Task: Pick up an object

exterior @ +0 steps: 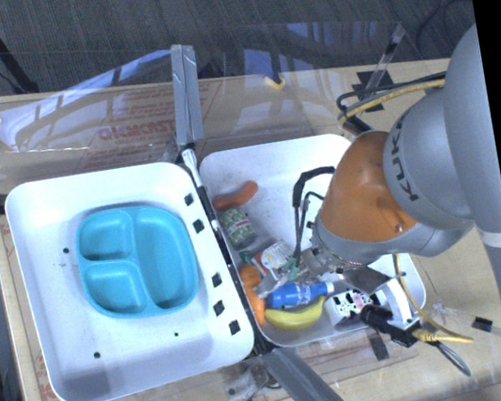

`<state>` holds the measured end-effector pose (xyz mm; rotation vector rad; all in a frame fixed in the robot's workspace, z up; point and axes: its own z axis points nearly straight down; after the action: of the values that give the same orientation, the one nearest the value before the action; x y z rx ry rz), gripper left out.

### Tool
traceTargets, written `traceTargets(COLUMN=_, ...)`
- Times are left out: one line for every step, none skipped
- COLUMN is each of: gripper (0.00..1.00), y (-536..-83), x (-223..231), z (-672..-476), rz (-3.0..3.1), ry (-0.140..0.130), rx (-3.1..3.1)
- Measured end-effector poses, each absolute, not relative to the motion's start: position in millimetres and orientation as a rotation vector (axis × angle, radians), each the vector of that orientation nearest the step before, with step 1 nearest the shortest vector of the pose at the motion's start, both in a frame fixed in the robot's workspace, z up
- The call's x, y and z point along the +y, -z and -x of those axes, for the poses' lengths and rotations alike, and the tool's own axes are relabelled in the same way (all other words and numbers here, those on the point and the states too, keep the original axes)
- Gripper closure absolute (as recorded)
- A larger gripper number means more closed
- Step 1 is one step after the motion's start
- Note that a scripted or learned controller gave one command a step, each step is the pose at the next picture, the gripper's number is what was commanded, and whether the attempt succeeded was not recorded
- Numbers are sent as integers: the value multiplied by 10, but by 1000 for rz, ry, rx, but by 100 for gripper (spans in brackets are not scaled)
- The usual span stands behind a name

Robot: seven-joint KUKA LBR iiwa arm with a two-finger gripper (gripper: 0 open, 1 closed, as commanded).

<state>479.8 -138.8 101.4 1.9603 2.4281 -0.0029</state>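
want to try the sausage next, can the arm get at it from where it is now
Probably yes. The sausage lies at the far end of the right bin, with nothing on top of it and bare floor beside it. The arm hangs over that same bin, near the banana.

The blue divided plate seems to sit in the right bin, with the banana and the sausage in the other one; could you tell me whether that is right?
Not quite. The camera view shows the blue divided plate in the left bin, not the right one. The banana and the sausage do lie in the other bin, the right bin, where the arm reaches down.
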Motion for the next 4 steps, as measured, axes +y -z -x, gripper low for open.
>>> traceTargets(gripper=0, y=-1005, x=-1377, z=-5097, rz=-1978, ry=15, rx=2411)
traceTargets(gripper=0, y=-1004, x=-1318, z=-5601, rz=-2113, ry=15, rx=2291)
traceTargets(gripper=0, y=-930, x=-1427, z=-6052, rz=-2415, ry=3, rx=2009)
traceTargets(gripper=100, y=-1021, x=-1400, z=-6052, rz=-2408, ry=6, rx=2024)
